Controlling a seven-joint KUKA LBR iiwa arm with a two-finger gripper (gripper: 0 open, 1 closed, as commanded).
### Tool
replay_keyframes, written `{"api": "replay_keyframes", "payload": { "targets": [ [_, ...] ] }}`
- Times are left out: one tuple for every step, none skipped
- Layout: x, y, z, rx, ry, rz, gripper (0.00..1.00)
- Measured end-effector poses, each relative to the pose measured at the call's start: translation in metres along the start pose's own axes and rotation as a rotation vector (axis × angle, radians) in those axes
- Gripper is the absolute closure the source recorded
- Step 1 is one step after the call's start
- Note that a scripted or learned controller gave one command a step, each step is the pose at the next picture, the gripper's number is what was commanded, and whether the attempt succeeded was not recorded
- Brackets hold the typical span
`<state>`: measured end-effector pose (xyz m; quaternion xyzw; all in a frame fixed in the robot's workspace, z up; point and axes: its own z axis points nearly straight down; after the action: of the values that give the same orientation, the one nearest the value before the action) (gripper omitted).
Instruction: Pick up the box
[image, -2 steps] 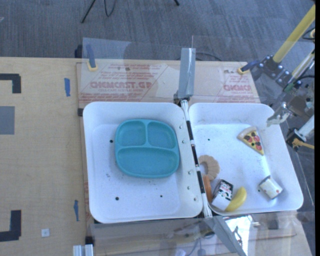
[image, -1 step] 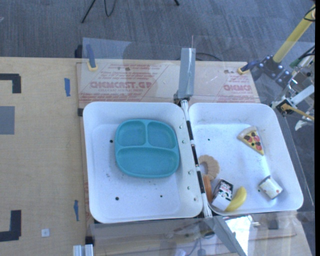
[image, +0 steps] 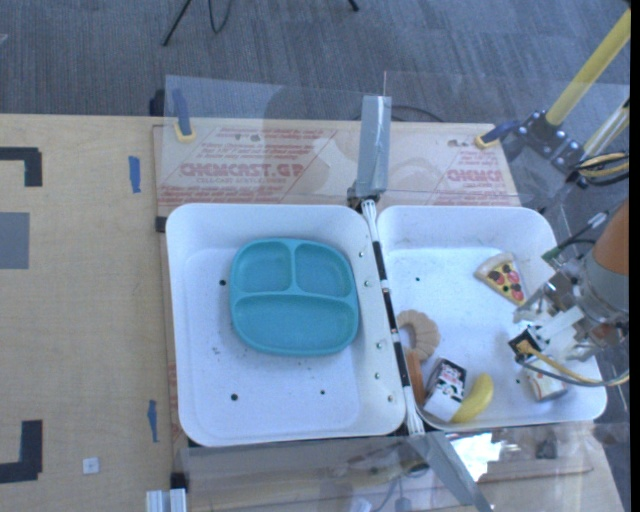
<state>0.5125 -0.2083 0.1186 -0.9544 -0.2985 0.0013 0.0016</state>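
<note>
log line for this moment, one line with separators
task: pick up box | gripper: over right bin, right side | box: front of right bin, beside banana, not held | left bin: teal plate

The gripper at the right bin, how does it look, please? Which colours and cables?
The gripper is built of pale grey and white metal parts with a small black and yellow piece. A thin yellowish cable loops under it. An orange band shows above.
</note>
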Motion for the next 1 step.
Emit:
{"api": "replay_keyframes", "payload": {
  "targets": [
    [-0.0177,-0.0243,-0.2672,-0.003,0.000,0.050,0.00]
  ]
}}
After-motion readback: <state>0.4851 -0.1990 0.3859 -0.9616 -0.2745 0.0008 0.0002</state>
